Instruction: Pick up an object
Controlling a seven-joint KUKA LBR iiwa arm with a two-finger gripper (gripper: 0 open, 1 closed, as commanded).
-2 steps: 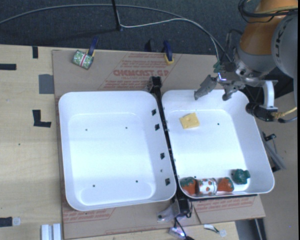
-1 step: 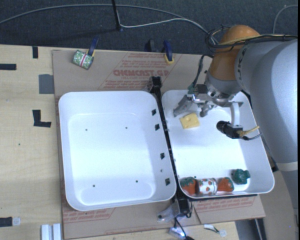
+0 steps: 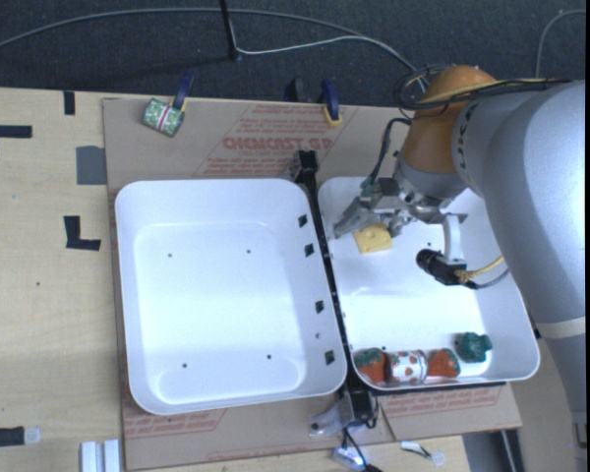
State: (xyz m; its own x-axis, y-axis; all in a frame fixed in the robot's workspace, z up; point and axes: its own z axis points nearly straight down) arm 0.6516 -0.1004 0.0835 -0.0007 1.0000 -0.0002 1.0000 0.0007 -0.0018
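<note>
A small pale yellow block (image 3: 375, 241) lies in the right bin (image 3: 501, 308), near its back left corner. My gripper (image 3: 372, 226) hangs right over it, with the fingers spread to either side of the block's upper edge. The left finger (image 3: 348, 220) slants down toward the bin divider. The fingers look open, and I see no squeeze on the block, which rests on the bin floor. Along the front wall of the right bin sit a red and green toy (image 3: 372, 365), a white and red can (image 3: 406, 367), an orange piece (image 3: 442, 365) and a green piece (image 3: 472, 344).
The left bin (image 3: 128, 264) stands beside the right one, with a black divider (image 3: 320, 264) between them. A green patterned box (image 3: 163, 116) lies on the bench behind the left bin. Clamps (image 3: 329, 101) hold the board's back edge. The arm's big grey body (image 3: 541, 195) covers the right side.
</note>
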